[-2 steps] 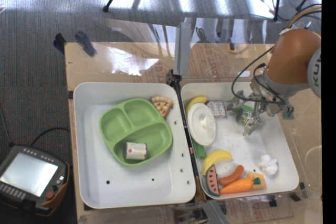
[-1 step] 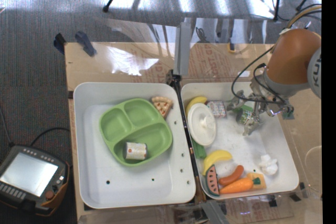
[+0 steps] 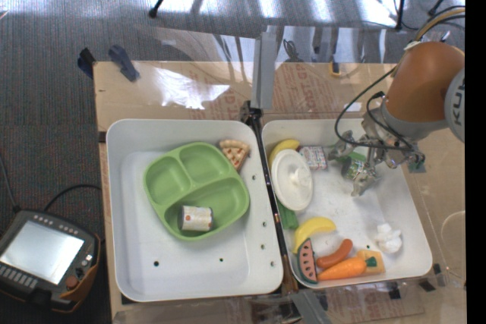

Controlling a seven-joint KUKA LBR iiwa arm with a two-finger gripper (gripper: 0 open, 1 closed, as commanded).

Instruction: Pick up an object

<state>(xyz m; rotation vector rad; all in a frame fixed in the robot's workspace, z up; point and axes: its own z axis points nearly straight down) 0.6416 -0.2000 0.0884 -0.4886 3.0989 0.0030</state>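
Observation:
My gripper (image 3: pixel 363 180) hangs over the upper middle of the right bin (image 3: pixel 410 201), below the orange band of the arm. A small green object (image 3: pixel 350 163) lies right beside it on its left, partly hidden by the wrist's cables. Further left sit a small wrapped packet (image 3: pixel 313 157) and a white round lid (image 3: pixel 292 178). Whether the green object touches the gripper cannot be told.
The right bin also holds two bananas (image 3: pixel 285 148) (image 3: pixel 314 226), a watermelon slice (image 3: pixel 305 260), a sausage (image 3: pixel 334 253), a carrot (image 3: pixel 345 268) and a white lump (image 3: pixel 389 237). In the left bin (image 3: pixel 129 239) are a green divided plate (image 3: pixel 190 178), a small roll (image 3: pixel 196 218) and a pizza slice (image 3: pixel 235 153).

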